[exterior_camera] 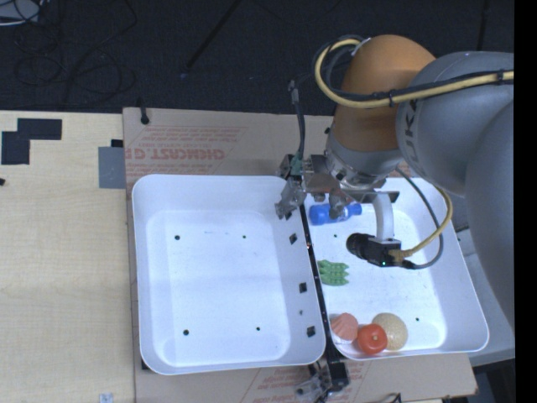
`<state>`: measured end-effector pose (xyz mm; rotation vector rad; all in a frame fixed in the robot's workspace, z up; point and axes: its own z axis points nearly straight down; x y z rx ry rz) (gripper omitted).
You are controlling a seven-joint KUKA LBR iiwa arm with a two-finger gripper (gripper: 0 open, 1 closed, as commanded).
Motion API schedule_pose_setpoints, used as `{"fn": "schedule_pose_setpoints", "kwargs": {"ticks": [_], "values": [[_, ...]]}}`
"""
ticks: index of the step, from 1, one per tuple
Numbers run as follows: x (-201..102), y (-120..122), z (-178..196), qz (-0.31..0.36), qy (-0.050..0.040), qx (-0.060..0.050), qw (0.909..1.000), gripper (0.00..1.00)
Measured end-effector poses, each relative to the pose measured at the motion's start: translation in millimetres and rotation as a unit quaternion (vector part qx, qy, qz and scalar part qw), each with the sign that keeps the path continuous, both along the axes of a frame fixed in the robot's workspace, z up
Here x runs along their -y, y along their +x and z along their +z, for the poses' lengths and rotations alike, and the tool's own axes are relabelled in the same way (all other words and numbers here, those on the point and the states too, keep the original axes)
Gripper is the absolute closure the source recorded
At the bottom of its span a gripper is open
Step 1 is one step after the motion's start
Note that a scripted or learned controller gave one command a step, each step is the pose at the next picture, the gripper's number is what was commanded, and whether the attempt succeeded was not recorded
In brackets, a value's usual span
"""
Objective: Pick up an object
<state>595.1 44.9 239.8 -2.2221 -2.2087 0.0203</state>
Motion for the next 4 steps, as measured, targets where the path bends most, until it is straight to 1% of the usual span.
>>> {"fn": "schedule_pose_setpoints", "kwargs": {"ticks": [1, 2, 3, 4], "values": [[22, -56, -57, 0.002, 0.0014, 0.001, 1.0, 0.0], [87, -86, -2, 0.0, 0.0005, 0.007, 1.0, 0.0], [159, -65, -67, 0.0, 0.0017, 0.004, 1.0, 0.0], [245, 1, -80, 0.001, -0.0011, 0.009, 1.0, 0.0]]}}
